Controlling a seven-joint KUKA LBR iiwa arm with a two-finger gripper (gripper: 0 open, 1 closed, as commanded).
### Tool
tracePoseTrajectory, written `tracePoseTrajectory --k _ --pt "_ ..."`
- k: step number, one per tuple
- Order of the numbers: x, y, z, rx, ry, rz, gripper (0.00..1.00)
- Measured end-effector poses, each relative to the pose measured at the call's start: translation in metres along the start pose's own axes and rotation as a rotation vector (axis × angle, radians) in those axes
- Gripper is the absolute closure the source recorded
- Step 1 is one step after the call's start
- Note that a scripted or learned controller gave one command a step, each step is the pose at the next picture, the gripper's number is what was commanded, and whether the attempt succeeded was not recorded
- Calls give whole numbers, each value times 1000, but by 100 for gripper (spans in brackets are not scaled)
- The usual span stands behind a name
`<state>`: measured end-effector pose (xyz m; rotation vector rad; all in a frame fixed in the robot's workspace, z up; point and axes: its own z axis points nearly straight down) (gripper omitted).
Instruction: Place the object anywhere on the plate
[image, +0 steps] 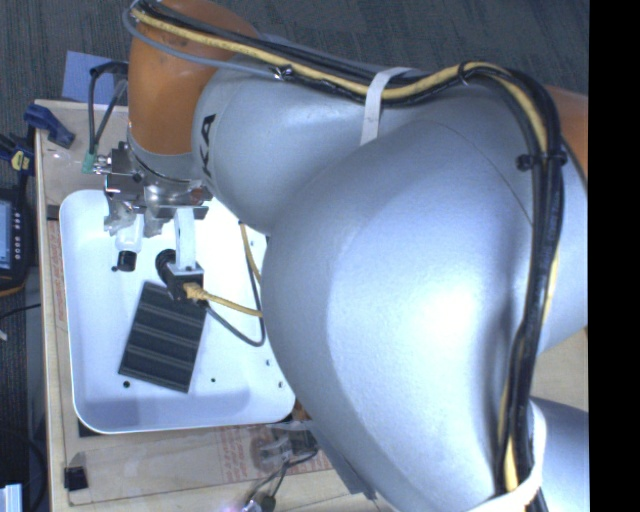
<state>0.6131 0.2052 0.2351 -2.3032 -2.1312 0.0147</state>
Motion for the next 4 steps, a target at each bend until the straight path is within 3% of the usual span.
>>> tracePoseTrajectory --k 1,2,3,4 --pt "18 41 35 -2 1 50 100" --pt "18 41 -64 -8 5 -190 100" --pt "-2 -48 -160 -8 3 -361 100" --pt "-8 -114 -49 0 -2 -328 100"
